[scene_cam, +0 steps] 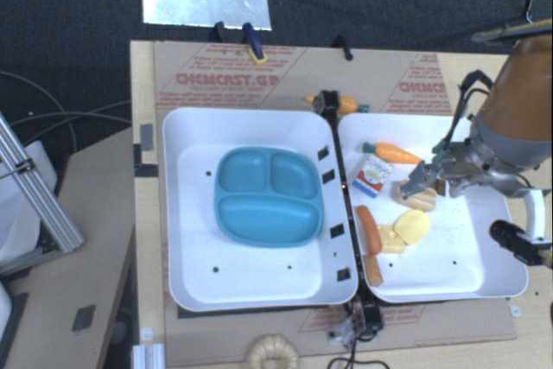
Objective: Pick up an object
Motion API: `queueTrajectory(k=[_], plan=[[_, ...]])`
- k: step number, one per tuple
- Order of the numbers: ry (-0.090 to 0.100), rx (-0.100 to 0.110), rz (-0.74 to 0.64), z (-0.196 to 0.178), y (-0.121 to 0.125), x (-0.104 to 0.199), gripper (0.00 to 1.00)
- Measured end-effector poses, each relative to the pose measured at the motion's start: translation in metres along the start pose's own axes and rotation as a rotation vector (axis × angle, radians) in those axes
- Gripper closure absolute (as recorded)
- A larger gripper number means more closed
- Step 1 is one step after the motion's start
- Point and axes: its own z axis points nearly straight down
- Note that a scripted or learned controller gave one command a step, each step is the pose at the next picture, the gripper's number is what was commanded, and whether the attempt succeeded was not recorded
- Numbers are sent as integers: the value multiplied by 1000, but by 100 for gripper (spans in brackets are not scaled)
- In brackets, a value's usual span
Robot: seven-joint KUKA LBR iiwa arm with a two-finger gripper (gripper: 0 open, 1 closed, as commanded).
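My fingers [421, 183] hang low over the tan bread-like chunk [422, 200]; their spread I cannot tell.

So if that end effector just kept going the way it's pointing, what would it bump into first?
Probably the tan bread-like piece right under the end effector, which points down and left into the right bin. Depth is hard to judge from above; it may already be touching.

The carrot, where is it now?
The carrot lies in the right bin, near its far edge, just behind the small carton and left of the claw.
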Motion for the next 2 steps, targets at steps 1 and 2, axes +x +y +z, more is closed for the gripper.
queueTrajectory(k=[1,2], plan=[[-1,-13,-2,-6,2,0,0],[-1,-9,0,38,4,-6,0]])
